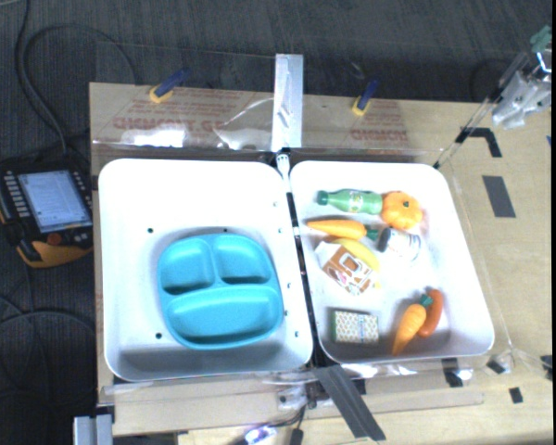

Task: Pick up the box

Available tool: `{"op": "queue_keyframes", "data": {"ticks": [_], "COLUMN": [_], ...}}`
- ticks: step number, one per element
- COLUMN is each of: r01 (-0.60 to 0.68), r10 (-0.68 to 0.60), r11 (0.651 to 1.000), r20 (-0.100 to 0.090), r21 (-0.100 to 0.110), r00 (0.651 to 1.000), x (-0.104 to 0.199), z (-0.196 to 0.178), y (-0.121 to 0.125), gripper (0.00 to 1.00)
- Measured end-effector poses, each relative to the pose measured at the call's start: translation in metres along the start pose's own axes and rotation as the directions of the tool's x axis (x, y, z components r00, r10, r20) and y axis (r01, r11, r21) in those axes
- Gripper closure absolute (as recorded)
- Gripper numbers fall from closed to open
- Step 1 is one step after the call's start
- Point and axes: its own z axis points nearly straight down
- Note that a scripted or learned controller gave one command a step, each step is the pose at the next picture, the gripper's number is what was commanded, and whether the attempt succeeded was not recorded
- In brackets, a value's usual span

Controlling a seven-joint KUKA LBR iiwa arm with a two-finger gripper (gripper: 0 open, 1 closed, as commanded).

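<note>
- In the right-hand bin [463, 248], near its front wall, the small patterned box [356, 325] lies flat, with nothing gripping it.
- Just right of the box lies a carrot [409, 324], and a second, redder carrot [433, 310] lies touching the first.
- Behind the box, near the bin's middle, sits a white carton with red-orange print [347, 270], turned at an angle.
- Along the carton's rear edge lies a banana [336, 228]; further back are a green bottle [350, 198] on its side and an orange round fruit [401, 209] beside the bottle's end.
- In the left-hand bin [120, 248] a blue divided plate [221, 287] rests slightly askew, with three compartments.
- At the upper right, over the bare surface [519, 276] and well apart from both bins, the gripper [526, 91] hangs as a pale shape cut by the picture's edge; whether the jaws are spread or closed cannot be told, and nothing shows in them.
- On the dark floor left of the surface lies a handheld control pendant [42, 207] with a lit screen.
</note>
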Motion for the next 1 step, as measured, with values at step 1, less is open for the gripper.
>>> {"op": "queue_keyframes", "data": {"ticks": [1], "r01": [-0.092], "r10": [0.092], "r11": [0.996], "r20": [-0.008], "r21": [-0.001], "r00": [0.996], "x": [-0.0035], "z": [-0.0042], "y": [-0.0003], "gripper": [1.0]}}
